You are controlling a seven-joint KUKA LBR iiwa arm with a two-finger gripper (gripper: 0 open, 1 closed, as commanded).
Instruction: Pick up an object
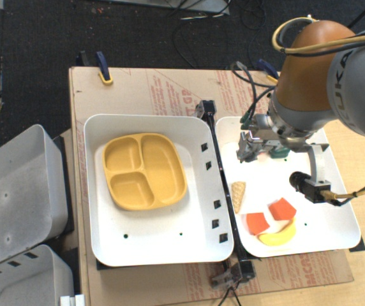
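My gripper (pixel 251 146) hangs low over the upper left part of the right bin (pixel 335 231). Something dark green (pixel 280 152) peeks out just right of it, under the wrist. Nearer the front of that bin lie a tan wafer-like piece (pixel 238 195), an orange-red block (pixel 282 209), a second orange-red block (pixel 256 222) and a yellow banana-shaped piece (pixel 278 236). These pieces sit well below and to the right of the gripper, apart from it. The wrist hides the bin's back part.
The left bin (pixel 106 234) holds a yellow divided plate (pixel 145 171). A black divider with clips (pixel 219 171) runs between the bins. A black cylinder on a bracket (pixel 307 185) hangs off the arm over the right bin. Grey tubs (pixel 16 196) stand at far left.
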